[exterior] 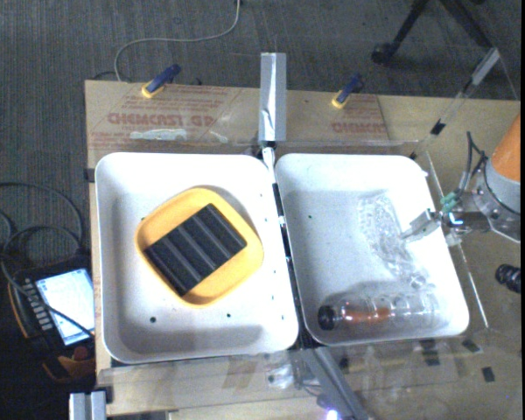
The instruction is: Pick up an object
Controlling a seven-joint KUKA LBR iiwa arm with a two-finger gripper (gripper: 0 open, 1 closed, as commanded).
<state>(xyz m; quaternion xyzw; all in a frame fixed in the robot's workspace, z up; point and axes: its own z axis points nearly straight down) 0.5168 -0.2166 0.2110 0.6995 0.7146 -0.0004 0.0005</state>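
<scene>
A yellow pad with a black ridged top [199,244] lies tilted in the middle of the left bin [122,322]. In the right bin [332,182], a clear plastic bottle with brown liquid and a dark cap [372,311] lies on its side along the near wall. A crumpled clear plastic wrapper [387,230] lies in the middle right of that bin. My gripper [427,224] hangs over the right bin's right rim, its tip right at the wrapper's right edge. Whether it touches the wrapper is unclear.
The arm's orange band [516,151] shows at the right edge. Two blue and yellow clamps [161,80] [347,88] hold the cardboard sheet behind the bins. A metal post [272,94] stands between the bins at the back.
</scene>
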